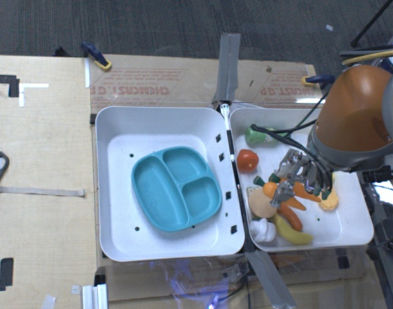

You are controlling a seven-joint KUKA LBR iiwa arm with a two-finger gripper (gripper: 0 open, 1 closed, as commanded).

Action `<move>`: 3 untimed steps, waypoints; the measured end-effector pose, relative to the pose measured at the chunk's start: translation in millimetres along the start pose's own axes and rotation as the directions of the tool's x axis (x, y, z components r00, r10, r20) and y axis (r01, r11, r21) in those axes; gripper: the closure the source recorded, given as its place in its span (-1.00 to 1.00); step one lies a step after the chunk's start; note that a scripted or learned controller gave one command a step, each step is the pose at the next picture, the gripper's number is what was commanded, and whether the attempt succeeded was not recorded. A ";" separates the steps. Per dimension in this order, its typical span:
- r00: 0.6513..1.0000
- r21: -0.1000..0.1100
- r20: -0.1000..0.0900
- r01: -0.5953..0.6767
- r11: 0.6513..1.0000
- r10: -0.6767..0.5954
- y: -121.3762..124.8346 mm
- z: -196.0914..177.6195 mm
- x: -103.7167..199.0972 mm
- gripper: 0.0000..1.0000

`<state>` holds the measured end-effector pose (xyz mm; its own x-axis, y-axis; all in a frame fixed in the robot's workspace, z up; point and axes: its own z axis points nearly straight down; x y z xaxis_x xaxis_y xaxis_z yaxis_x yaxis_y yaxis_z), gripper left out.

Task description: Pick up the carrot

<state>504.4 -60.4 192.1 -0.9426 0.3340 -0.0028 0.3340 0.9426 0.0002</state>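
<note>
The carrot (271,188) is orange with a small green top at its left end. It lies in the right bin (351,234) among other toy foods, slanting down to the right. My gripper (288,184) is low in that bin, directly over the carrot's middle, and hides part of it. The grey arm with its orange band (357,108) reaches in from the right above the bin.
Around the carrot lie a red tomato (247,160), a green piece (257,136), a tan round piece (261,204), a white item (263,230), a yellow banana (294,232), a red-orange stick (290,214) and an orange-yellow lump (330,201). The left bin (113,192) holds a blue divided plate (176,188).
</note>
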 end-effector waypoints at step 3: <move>0.962 0.001 -0.001 -0.272 0.962 0.272 -100.3 99.9 -18.5 -1.00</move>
<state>488.6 -161.2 92.3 -0.8161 0.5779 -0.0020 0.5779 0.8161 0.0004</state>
